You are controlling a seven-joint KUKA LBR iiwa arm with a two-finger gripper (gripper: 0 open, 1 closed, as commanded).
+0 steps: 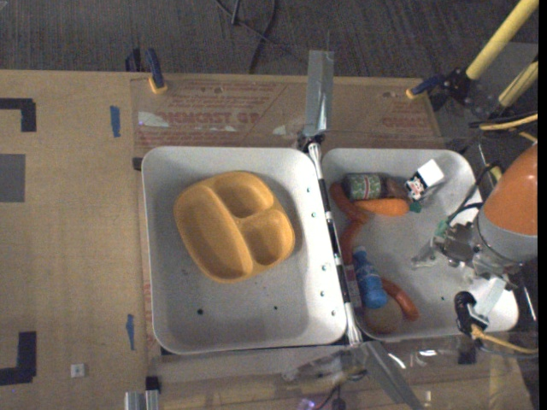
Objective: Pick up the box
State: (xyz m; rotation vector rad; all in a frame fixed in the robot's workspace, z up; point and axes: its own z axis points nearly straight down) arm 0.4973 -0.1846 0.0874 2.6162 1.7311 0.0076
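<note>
Two shallow white bins are seen side by side on the tabletop. The left bin holds a yellow divided plate with three compartments, lying slightly left of the bin's centre.

The right bin holds several items. The box, small and white with dark markings, is located in the far right part of this bin, tilted, close to the far wall. Just left of it an orange carrot is laid crosswise, its right end close to the box; whether they touch cannot be judged. A dark can with a green and red label lies on its side just beyond the carrot. A blue bottle is placed near the bin's left wall, and a brown round item is seen at the near left corner. A long reddish sausage-like item is curved along the left side.

The arm is seen entering from the right, orange band uppermost. The jaws are positioned over the right middle of the right bin, well apart from the box and nearer the camera than it. Their state cannot be told; nothing is seen between them.
</note>
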